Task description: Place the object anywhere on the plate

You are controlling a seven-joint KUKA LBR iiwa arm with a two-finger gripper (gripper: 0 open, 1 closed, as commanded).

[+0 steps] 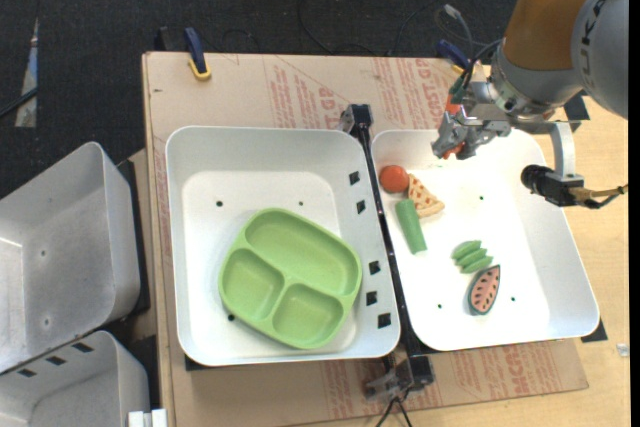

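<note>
A light green plate (290, 277) with three compartments lies in the left white bin (190, 165). In the right bin (545, 245) lie several toy foods: a red tomato (394, 178), a pizza slice (424, 198), a green stick (410, 226), a green pea pod (469, 255) and a watermelon slice (484, 289). My gripper (455, 143) hangs over the far edge of the right bin, up and to the right of the tomato and pizza slice. I see nothing held in it.
A black divider (375, 215) runs between the two bins. Blue and yellow clamps (198, 57) sit at the bench's far edge. Other white bins (60, 245) stand to the left of the bench. A black fitting (545, 181) with a cable overhangs the right bin.
</note>
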